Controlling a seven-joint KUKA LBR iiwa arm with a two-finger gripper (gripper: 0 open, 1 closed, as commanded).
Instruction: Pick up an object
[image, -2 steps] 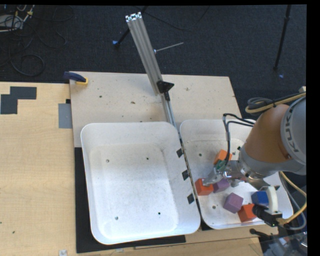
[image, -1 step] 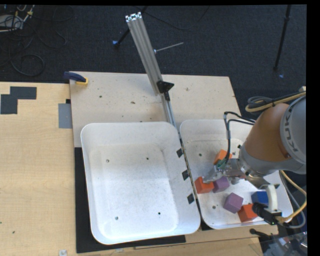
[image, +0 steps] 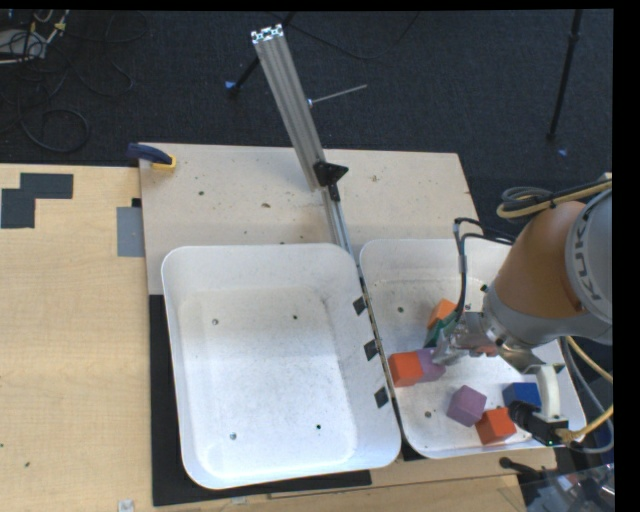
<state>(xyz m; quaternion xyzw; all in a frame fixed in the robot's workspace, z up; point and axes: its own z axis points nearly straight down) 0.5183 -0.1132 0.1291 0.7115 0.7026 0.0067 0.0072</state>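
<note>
Counter (image: 250, 200): pale board carrying two shallow white bins. The left bin (image: 200, 290) has bare floor; the right bin (image: 400, 270) holds every candidate object.

My arm (image: 545, 270) reaches in over the right bin, and my hand (image: 448, 345) sits low at its middle. Whether it is wide or narrow I cannot tell; the wrist body covers it.

Objects, largest first: an orange-red block (image: 405, 368) at the bin's left wall, touching a small purple piece (image: 432, 364) just under my hand; a purple block (image: 466, 405) nearer the front; an orange block (image: 495, 426) beside it; a blue block (image: 522, 393); an orange piece (image: 442, 314) behind my hand.

Assessment: these look like small, light, rigid blocks, likely smooth-faced and prone to slip. The orange-red block is the nearest target; I would take it across two flat opposite faces, clear of the wall.
</note>
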